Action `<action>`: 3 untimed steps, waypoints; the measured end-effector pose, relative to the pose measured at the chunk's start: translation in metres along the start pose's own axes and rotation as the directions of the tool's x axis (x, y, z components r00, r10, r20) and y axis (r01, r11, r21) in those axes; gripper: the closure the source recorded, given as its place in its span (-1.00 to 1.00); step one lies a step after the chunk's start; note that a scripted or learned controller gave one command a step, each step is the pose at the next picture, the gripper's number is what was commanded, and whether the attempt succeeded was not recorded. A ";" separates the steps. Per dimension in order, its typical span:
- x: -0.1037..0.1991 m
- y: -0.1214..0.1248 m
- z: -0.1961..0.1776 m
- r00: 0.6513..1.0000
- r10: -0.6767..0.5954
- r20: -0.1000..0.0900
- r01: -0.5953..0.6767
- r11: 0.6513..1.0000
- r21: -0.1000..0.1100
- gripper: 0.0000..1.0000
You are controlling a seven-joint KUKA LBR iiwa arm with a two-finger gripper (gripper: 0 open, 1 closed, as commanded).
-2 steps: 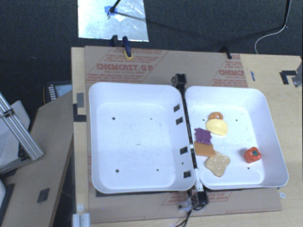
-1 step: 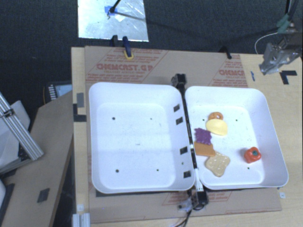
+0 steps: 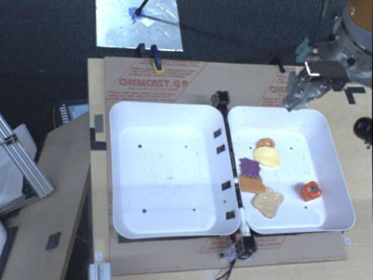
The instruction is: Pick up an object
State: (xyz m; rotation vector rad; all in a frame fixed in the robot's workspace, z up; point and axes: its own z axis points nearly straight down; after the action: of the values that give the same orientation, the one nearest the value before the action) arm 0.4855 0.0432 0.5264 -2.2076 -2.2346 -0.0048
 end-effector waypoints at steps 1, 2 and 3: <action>0.062 0.001 -0.009 1.000 0.002 0.000 -0.002 1.000 -0.001 1.00; 0.059 0.002 -0.009 1.000 0.009 0.001 -0.009 1.000 -0.001 -1.00; 0.059 0.002 -0.020 1.000 0.005 0.000 -0.005 1.000 -0.004 1.00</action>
State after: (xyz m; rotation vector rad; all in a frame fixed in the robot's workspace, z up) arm 0.4869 0.1021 0.5467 -2.2154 -2.2306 -0.0097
